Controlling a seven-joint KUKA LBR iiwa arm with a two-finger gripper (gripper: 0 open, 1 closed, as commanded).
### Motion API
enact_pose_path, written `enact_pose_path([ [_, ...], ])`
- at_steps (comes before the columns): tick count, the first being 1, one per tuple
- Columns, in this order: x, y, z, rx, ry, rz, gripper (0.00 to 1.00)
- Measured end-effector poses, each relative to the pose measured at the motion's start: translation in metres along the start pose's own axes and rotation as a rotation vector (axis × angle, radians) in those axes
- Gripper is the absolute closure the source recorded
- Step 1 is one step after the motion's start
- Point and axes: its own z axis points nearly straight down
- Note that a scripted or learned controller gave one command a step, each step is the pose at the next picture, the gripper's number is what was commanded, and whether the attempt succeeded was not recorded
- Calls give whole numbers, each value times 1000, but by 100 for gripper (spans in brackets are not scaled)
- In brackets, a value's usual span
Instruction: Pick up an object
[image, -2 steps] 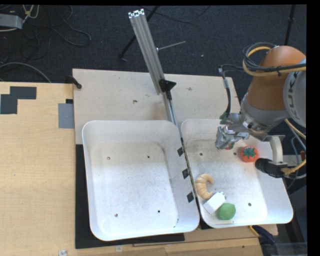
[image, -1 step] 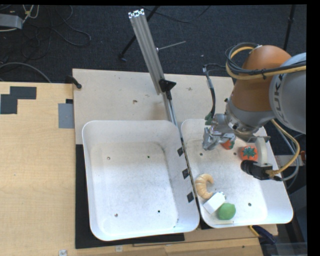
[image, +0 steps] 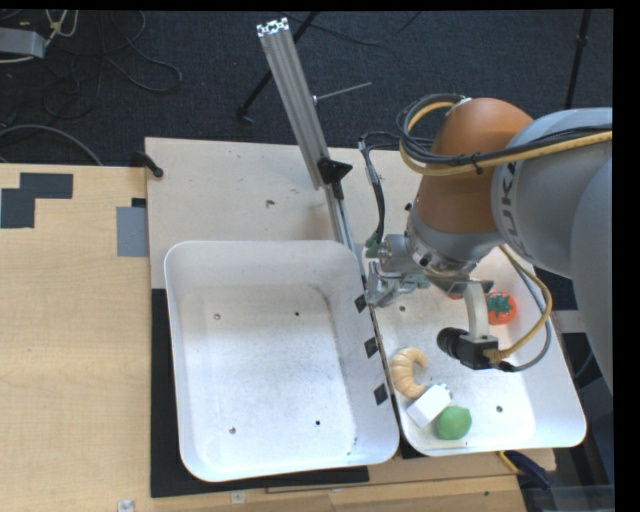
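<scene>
In the right bin (image: 540, 420) lie a tan croissant-shaped toy (image: 407, 369), a white block (image: 428, 405) and a green ball (image: 452, 422) near the front left corner. An orange-red toy (image: 500, 307) sits further back, partly behind the arm. My gripper (image: 383, 288) hangs over the right bin's left rim, just beyond the croissant toy. I see nothing between its fingers, and their spacing is not clear from this angle.
The left bin (image: 200, 300) is beside the right one, sharing a divider with black clips. A slanted aluminium post (image: 300, 110) rises behind the bins. Cables loop around the wrist, and a black part (image: 470, 348) hangs over the right bin.
</scene>
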Motion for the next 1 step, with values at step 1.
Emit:
enact_pose_path([
  [1,57,-18,-8,0,0,-1,100],
])
